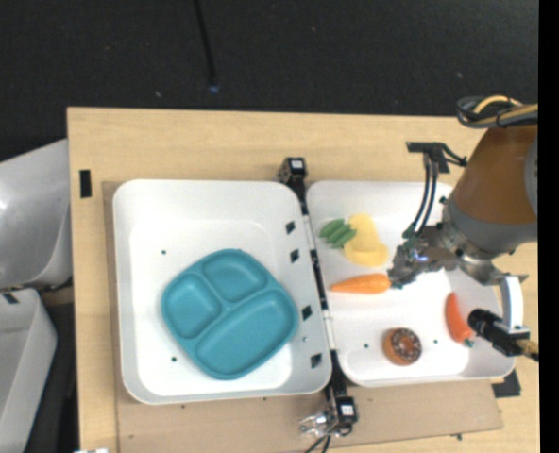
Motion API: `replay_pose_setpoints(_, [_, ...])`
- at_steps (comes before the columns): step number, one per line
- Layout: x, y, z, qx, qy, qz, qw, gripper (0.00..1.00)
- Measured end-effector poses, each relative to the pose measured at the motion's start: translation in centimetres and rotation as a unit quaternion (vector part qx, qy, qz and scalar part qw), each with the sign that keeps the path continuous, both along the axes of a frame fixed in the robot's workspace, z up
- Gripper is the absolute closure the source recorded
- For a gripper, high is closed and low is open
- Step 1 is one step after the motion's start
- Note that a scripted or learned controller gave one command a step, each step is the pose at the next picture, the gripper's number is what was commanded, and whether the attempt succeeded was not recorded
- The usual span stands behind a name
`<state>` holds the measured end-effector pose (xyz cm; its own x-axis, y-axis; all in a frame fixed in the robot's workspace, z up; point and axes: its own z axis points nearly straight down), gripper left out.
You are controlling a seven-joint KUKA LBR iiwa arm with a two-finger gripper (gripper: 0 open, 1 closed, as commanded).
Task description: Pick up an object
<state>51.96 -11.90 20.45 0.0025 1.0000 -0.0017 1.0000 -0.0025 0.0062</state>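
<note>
You see a long orange carrot (360,285) w/ a pointy end, lying flat in the right bin (355,361). Its fat end sits right at the jaws (404,270); can't tell if they're open or closed.

Arm (501,192) cut off at right

The arm (495,189) reaches in from the right, its pincer (404,264) held low.

No readable text, labels, brand names, numbers or signs appear anywhere in this overhead view of the bench (91,149) and its two white bins (128,253).
</note>
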Motion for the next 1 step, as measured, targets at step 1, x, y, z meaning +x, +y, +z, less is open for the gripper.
replay_pose_setpoints(1, [0.74, -0.97, 5.22, -0.0003, 0.0, 0.002, 1.0, 1.0])
